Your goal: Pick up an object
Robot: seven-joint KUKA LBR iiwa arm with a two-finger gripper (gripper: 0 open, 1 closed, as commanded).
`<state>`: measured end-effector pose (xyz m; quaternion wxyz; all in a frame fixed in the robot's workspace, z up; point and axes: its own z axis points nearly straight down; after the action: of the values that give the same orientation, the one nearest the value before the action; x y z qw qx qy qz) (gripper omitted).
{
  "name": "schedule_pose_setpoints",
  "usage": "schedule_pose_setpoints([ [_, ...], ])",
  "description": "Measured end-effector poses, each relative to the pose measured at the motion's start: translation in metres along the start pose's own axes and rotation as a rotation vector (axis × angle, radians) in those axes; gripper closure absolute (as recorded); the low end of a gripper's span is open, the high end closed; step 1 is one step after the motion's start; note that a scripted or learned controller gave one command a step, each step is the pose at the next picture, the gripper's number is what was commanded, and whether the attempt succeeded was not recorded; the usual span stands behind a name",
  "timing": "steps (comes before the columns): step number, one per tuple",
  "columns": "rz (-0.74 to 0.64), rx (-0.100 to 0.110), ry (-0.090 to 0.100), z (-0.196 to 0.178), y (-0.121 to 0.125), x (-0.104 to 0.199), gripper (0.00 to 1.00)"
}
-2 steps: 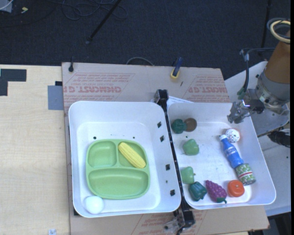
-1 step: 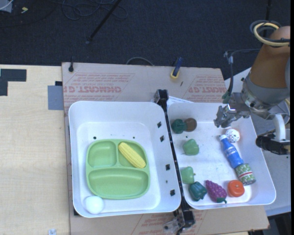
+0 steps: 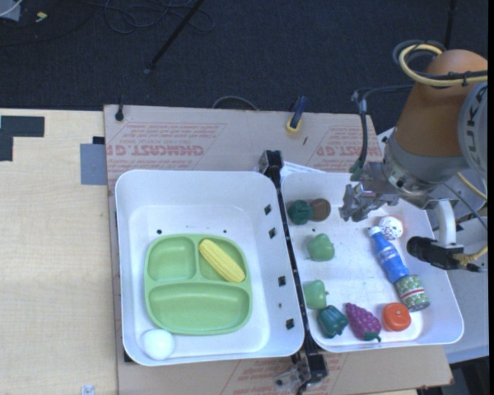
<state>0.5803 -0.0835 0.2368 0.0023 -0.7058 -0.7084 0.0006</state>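
My gripper (image 3: 356, 205) hangs over the right bin (image 3: 445, 329), near its upper middle, with nothing visible between its fingers. Just left of it lie a dark green ball (image 3: 299, 212) and a brown ball (image 3: 319, 209). To its right sits a small white ball (image 3: 391, 227) with a blue tube (image 3: 389, 254) below it. A green pepper (image 3: 320, 246) lies lower left of the gripper.
Along the right bin's near side lie a light green piece (image 3: 314, 294), a teal piece (image 3: 331, 320), purple grapes (image 3: 362, 320), an orange tomato (image 3: 396, 317) and a small can (image 3: 412, 292). The left bin (image 3: 132, 212) holds a green divided tray (image 3: 166, 300), corn (image 3: 221, 260) and a white egg (image 3: 157, 343).
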Motion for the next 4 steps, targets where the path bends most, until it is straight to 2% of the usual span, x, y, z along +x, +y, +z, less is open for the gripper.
schedule_pose_setpoints([
  [1, 0.001, 0.000, -0.001, 0.006, 0.000, 0.043, 1.00],
  [2, 0.002, 0.001, -0.002, 0.018, -0.002, 0.068, 1.00],
  [3, 0.002, -0.002, -0.002, 0.000, -0.012, 0.073, 1.00],
  [4, 0.002, 0.002, -0.002, 0.015, -0.006, 0.078, 1.00],
])
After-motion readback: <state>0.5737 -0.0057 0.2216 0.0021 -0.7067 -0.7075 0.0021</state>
